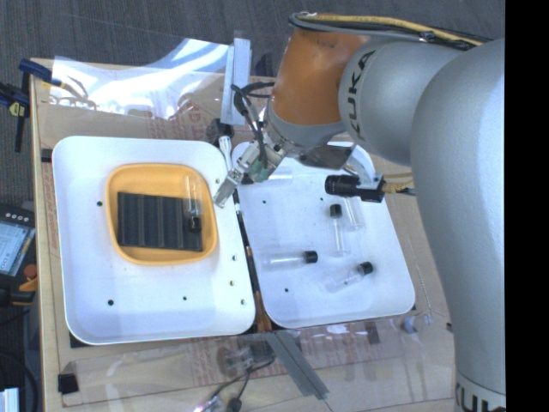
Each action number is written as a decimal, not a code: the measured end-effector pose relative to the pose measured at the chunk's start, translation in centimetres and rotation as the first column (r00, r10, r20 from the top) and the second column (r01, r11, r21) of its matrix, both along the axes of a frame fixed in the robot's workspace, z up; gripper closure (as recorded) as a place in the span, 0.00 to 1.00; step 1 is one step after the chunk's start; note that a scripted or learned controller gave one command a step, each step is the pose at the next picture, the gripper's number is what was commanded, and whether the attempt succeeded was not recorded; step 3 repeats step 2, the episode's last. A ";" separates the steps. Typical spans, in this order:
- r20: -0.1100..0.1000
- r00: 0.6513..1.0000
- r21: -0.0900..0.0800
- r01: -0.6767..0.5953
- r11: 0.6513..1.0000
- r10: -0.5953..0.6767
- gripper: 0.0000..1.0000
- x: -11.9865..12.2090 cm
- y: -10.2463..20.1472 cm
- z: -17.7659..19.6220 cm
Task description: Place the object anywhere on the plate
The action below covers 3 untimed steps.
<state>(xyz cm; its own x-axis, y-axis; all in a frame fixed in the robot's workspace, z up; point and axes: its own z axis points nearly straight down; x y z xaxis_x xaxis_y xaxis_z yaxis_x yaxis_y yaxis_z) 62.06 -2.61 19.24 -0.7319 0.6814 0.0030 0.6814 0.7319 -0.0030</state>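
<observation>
The claw (230, 189) is hanging over the seam between the two white bins, at the upper edge of the right bin (390, 294); whether its tips are spread or pressed together cannot be told from this slant. Just to the claw's left, a clear vial (194, 209) with a dark cap is lying on the yellow plate (124, 178), resting against the right edge of the plate's black ridged insert (154, 221); it looks apart from the claw, though the view there is poor. The plate is sitting in the left bin (86, 307). To the claw's right and below, three more vials (336, 226) are lying scattered in the right bin.
</observation>
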 end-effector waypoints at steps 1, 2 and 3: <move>0.004 0.998 -0.002 0.055 0.998 -0.055 0.00 0.0 -5.4 4.6; 0.004 0.999 -0.001 0.034 0.999 -0.034 0.00 2.4 -8.8 4.3; 0.004 0.999 -0.001 0.034 0.999 -0.034 0.00 2.4 -8.8 4.3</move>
